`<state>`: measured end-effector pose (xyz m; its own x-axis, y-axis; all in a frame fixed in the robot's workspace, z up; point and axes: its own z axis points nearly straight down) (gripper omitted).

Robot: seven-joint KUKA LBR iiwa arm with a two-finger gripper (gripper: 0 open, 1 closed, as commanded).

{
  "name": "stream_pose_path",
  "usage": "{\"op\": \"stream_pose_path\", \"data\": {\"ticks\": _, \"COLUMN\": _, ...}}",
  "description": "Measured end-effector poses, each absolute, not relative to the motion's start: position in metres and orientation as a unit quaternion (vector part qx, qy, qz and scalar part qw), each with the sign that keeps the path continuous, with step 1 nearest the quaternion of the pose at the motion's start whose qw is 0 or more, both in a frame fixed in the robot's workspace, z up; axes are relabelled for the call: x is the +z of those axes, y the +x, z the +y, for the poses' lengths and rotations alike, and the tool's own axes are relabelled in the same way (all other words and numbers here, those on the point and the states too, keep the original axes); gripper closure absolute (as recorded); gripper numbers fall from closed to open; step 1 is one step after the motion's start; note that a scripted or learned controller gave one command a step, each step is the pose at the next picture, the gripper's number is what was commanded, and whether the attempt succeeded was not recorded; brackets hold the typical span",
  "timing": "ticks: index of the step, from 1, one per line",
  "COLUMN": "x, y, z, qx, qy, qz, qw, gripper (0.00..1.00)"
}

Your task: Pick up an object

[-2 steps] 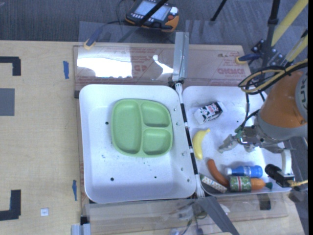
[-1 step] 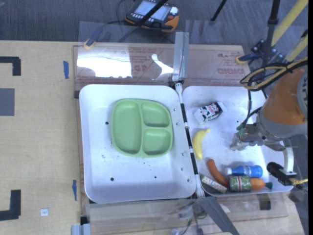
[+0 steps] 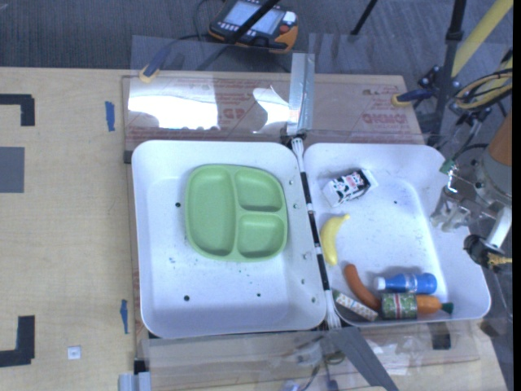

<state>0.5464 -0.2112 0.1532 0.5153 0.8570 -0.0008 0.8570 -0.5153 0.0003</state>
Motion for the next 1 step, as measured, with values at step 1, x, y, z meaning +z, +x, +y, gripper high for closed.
{"op": "stream_pose_path", "data": {"ticks": 1, "x": 0.2544, "y": 0.4969, "z": -0.1301, "qx": -0.0005, "qy": 0.874, "qz": 0.485, "qw": 0.000, "gripper": 1.00}}
